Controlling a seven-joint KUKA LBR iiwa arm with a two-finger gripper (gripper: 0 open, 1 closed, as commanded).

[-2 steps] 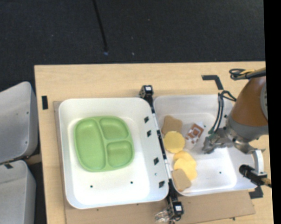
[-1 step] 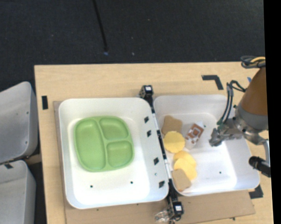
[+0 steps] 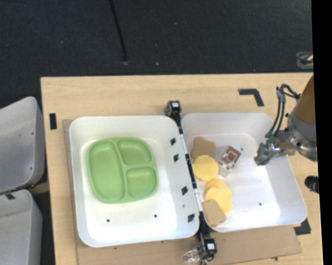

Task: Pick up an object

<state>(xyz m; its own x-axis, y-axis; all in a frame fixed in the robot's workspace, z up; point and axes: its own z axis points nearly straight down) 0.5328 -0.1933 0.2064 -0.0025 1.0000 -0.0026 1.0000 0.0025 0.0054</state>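
In the right bin, several small items lie along its left side: a tan piece, a yellow round piece, another yellow round piece, a tan block and a small brown-and-white packet. My gripper hangs over the right half of that bin, to the right of the packet and apart from it. Nothing shows between its fingers.
The left bin holds a green divided plate. A black-clipped divider runs between the two bins. Cables hang by the arm at the right. The wooden bench surrounds both bins.
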